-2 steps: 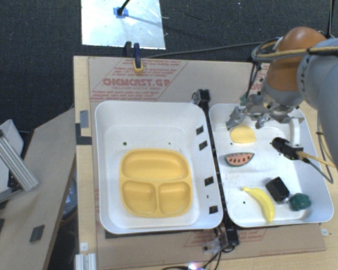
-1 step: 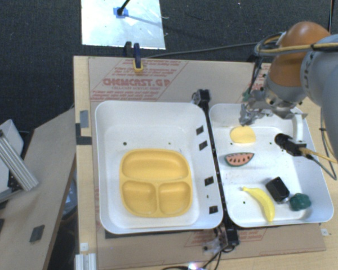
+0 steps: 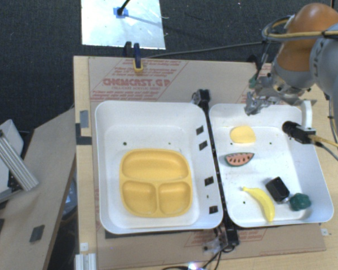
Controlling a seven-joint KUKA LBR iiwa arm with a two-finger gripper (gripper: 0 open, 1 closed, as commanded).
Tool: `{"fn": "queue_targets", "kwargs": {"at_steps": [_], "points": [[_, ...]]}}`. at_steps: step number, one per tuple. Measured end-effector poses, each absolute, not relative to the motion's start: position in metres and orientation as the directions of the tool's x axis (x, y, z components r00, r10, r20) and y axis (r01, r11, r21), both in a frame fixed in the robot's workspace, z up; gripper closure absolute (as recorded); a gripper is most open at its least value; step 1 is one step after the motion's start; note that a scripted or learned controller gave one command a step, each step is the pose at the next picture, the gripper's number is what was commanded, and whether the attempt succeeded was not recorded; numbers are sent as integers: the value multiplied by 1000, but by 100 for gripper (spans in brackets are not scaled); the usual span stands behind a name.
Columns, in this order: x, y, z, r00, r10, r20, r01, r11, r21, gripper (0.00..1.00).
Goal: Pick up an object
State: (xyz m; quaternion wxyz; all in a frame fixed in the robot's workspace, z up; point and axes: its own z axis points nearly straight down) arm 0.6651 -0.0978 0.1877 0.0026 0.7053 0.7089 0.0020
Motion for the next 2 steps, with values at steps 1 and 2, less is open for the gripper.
{"fn": "queue_targets", "kwargs": {"at_steps": [1, 2], "points": [[666, -98, 204, -6, 1000, -1, 1000, 6, 5, 100], [649, -51, 201, -9, 1000, 2, 1000, 9, 0, 100]]}}
